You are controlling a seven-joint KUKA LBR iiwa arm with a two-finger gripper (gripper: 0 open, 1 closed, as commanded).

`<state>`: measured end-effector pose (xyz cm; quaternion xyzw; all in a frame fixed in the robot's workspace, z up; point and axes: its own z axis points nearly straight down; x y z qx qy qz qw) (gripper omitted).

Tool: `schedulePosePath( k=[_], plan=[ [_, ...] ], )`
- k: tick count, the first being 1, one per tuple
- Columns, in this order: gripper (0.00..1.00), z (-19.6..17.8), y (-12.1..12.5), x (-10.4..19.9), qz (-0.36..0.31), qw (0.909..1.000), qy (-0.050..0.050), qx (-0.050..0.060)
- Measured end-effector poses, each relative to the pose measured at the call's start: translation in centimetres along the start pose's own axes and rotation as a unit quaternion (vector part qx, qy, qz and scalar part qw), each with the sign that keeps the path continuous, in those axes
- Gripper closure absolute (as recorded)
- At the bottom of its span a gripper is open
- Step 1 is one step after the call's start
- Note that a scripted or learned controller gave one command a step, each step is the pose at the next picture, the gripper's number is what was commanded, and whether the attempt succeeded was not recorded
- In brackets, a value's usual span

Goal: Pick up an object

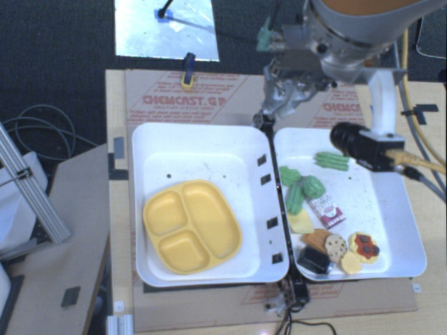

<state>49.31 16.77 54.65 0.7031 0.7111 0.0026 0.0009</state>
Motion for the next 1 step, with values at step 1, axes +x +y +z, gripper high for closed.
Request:
schedulePosePath(
  k=[1],
  plan=[
    [1.0,-1.09,0.04,0.02,-0.003,1.0,0.001,-0.001]
  ],
)
